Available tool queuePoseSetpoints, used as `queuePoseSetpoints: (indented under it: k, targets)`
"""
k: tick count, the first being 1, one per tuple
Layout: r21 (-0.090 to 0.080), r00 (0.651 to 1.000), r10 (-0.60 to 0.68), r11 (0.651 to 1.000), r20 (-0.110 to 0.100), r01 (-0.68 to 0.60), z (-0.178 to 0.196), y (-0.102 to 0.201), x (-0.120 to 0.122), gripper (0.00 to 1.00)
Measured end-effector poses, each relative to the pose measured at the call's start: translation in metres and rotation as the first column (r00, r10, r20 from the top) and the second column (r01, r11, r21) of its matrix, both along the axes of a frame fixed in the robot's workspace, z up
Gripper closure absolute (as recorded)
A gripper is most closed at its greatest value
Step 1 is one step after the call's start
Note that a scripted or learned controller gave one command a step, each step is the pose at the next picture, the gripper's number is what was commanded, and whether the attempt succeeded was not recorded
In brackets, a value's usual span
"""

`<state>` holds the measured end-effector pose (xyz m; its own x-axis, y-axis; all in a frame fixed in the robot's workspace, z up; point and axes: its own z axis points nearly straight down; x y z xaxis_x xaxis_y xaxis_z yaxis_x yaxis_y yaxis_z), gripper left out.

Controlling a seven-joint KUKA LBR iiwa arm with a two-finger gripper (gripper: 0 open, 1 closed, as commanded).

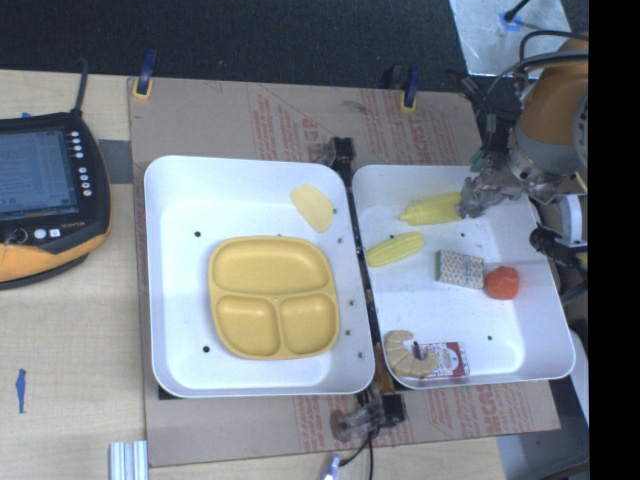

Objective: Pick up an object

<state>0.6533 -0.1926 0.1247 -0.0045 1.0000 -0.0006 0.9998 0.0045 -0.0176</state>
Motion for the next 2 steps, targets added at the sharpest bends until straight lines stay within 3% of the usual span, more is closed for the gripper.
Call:
queuePoseSetpoints:
  k: [1, 2]
  targets:
    - [0.001, 1.000, 0.004, 1.000, 0.019, -0.004, 0.0789, 0.0616, -0.0299, 1.00]
    - [0.000, 1.000, 0.001, 1.000, 0.013, -0.001, 0.0755, 0.0601, -0.0317, 0.00]
